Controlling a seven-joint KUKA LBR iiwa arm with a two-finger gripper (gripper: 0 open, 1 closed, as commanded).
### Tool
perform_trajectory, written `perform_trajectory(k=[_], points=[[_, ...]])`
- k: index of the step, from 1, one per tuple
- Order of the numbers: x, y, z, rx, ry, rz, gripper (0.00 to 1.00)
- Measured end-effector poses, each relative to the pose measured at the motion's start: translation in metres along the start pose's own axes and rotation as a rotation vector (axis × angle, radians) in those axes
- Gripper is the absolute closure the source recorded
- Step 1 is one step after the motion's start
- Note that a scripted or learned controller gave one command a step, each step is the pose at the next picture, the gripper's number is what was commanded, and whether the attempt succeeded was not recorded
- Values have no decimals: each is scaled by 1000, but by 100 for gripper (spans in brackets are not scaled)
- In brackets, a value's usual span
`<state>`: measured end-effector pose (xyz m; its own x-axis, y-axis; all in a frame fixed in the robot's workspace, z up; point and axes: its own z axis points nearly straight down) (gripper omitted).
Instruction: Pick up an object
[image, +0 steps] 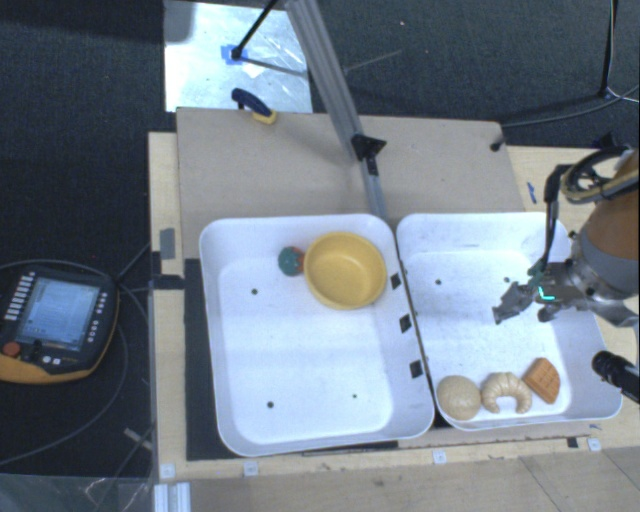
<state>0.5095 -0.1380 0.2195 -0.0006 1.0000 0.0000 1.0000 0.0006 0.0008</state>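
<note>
The claw (520, 303) hangs at the right of the frame above the right bin (470, 235) with nothing in it, how far open I cannot tell, so the approach is in hand, and next it must descend onto the croissant (507, 391) at the lower right.

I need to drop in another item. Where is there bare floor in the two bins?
Left bin: everything in front of the bowl and ball. Right bin: its back and left part. Crowded: its front edge, with bun, croissant and waffle, under the hand.
</note>
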Motion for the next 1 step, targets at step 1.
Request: perform_trajectory(k=[1], points=[[0, 0, 0, 0, 0, 0, 0]])
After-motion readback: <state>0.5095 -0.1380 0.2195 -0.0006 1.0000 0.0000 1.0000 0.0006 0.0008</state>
